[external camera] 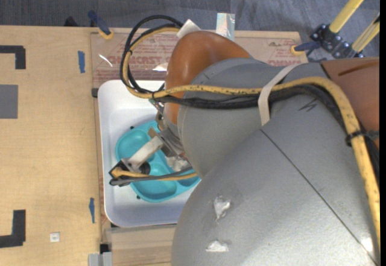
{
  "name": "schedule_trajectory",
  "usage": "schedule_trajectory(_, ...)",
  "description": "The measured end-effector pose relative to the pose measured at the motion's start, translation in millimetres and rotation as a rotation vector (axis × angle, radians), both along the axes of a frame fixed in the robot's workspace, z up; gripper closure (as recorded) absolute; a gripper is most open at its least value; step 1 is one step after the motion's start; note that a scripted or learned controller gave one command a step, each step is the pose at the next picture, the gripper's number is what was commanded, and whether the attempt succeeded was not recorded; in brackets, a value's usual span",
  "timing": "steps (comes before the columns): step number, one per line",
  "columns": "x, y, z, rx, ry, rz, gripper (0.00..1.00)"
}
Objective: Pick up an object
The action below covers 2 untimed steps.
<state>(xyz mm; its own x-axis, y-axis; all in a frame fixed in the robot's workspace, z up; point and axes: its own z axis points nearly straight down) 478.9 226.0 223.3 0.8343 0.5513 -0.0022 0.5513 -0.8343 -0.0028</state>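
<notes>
The gripper [172, 153] sits low in the white bin [111, 108], directly over a teal object [129, 145]. I cannot tell whether it is grasping anything or released.

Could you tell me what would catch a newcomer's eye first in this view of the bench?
The big grey arm dominates, sweeping in from the right and covering much of the view, with its orange band near the top centre. Next comes the turquoise bowl-like object, lying in the white bin at centre-left, right beside the arm's end.
</notes>
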Motion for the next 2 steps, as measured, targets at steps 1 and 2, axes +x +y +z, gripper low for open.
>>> schedule_trajectory(1, 0, 0, -3, -0.001, 0.002, 0.122, 1.0)
schedule_trajectory(2, -1, -1, -31, -0.001, 0.003, 0.396, 1.0)
